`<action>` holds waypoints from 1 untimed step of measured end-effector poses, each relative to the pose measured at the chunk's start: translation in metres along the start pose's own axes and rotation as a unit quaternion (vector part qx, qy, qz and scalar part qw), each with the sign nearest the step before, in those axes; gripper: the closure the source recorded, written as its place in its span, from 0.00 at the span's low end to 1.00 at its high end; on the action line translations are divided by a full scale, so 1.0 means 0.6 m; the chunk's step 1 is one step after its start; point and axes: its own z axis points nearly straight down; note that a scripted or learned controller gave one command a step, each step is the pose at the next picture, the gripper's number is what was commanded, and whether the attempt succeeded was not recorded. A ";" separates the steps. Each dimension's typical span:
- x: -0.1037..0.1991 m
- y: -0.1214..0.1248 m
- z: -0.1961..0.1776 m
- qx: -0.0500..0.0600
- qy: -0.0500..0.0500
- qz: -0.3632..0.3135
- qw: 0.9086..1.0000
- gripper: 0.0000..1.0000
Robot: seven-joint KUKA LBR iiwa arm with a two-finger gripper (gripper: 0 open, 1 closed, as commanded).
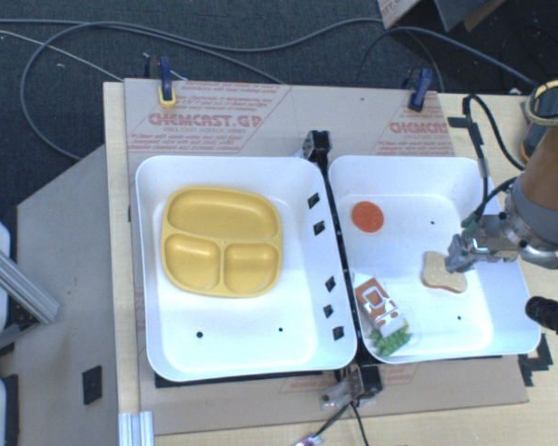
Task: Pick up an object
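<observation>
Two shallow white bins are sitting side by side on a bench (214, 119) covered with printed cardboard, seen from above at a slant. The left bin (167, 342) is holding a yellow divided plate (223, 240) with three compartments, lying flat toward the bin's far side. The right bin (502, 328) is holding three small things: an orange disc (368, 216) near the far left, a small printed packet (381, 316) with something green at its near end resting against the near-left wall, and a tan, bread-like piece (444, 275) near the middle. The grey arm with its orange band is reaching in from the right, partly cut off by the picture's edge, and its claw (461, 254) is hovering at or just over the right end of the tan piece. The claw's tip is small and dark against the arm's own cabling, so I cannot tell how wide it is standing or whether it is touching the piece. Blue clamps (166, 77) are pinning the cardboard at the far edge.
</observation>
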 end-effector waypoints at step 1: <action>0.069 0.023 0.002 0.001 0.001 -0.002 1.000 1.00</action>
